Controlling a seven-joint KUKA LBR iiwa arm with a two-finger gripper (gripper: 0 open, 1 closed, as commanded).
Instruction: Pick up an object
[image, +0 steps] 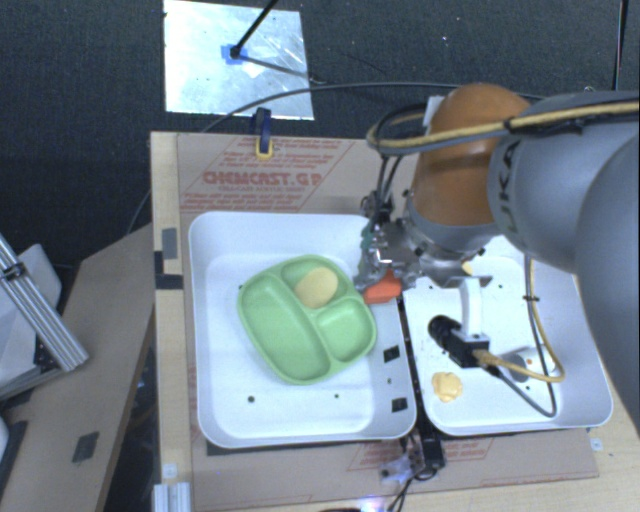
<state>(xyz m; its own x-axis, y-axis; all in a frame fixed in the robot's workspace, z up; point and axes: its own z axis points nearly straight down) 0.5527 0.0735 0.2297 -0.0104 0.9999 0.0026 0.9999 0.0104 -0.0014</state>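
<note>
On the left of the worktop (175, 150) we see the left shallow white plastic bin (215, 330). It holds a pale green plastic plate with three compartments (300, 335). A rounded pale yellow object (318, 287) lies in the plate's upper compartment.

Further right, at the left bin's right wall, just beside the plate's rim, there is a small orange object (381, 292). The pincer (376, 252) hangs directly over it, very close. We cannot tell whether the pincer is apart or together, nor whether it touches the orange object.

In the right shallow white plastic bin (580, 385), a small yellow lump (447, 385) lies on the floor near the front, well apart from the pincer.

We judge the task to be at the grasp. The arm has reached a candidate, but nothing is visibly gripped or raised. Closing on the object and lifting it clear remain to be done.
</note>
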